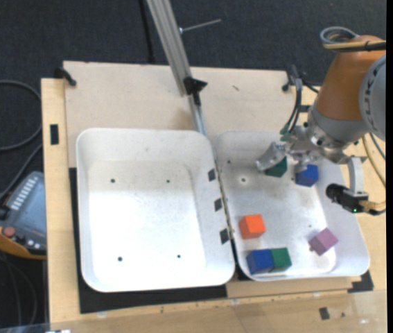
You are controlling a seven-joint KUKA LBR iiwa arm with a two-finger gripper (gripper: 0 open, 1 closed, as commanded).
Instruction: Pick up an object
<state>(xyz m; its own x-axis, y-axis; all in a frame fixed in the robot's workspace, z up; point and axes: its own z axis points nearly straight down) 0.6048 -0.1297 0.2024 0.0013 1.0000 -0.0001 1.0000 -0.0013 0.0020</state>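
Observation:
My gripper (287,164) hangs low over the back of the right bin (348,255), reaching in from the right. A dark green block (276,171) sits right at its left side and a blue block (307,176) at its right side; whether either one is held is not clear from this angle. Nearer the front lie an orange cube (252,225), a purple block (323,241), and a blue cube (259,260) touching a green cube (280,258).
The left bin (92,158) lies beside the right one, their walls meeting at the middle. A slanted metal rail (172,40) rises from the back of the bench. Cables and a pendant (19,214) lie off the bench to the left.

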